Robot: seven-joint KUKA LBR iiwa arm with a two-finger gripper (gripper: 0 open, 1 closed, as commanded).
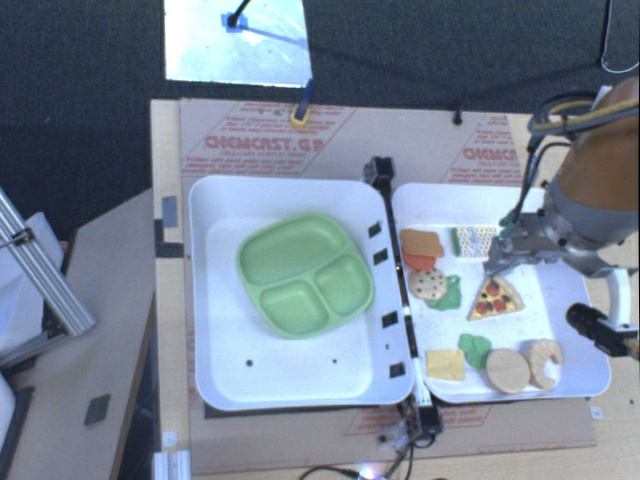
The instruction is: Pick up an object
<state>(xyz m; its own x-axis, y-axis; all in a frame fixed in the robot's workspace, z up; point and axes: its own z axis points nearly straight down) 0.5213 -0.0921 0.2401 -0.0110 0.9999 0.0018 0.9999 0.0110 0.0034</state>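
Arm (600, 183): rounded grey housing; broad orange band above the wrist; yellow and black cables looped along its upper side; dark metal gripper (497, 259); black cylindrical fitting beside the wrist.

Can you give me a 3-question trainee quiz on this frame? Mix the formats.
1. True or false: the green divided plate lies in the left bin.
2. Multiple choice: which item lies closest to the tool? A) pizza slice B) yellow cheese square C) chocolate chip cookie
3. Fill in: the plate has ___ compartments.

Key: 1 true; 2 A; 3 three.
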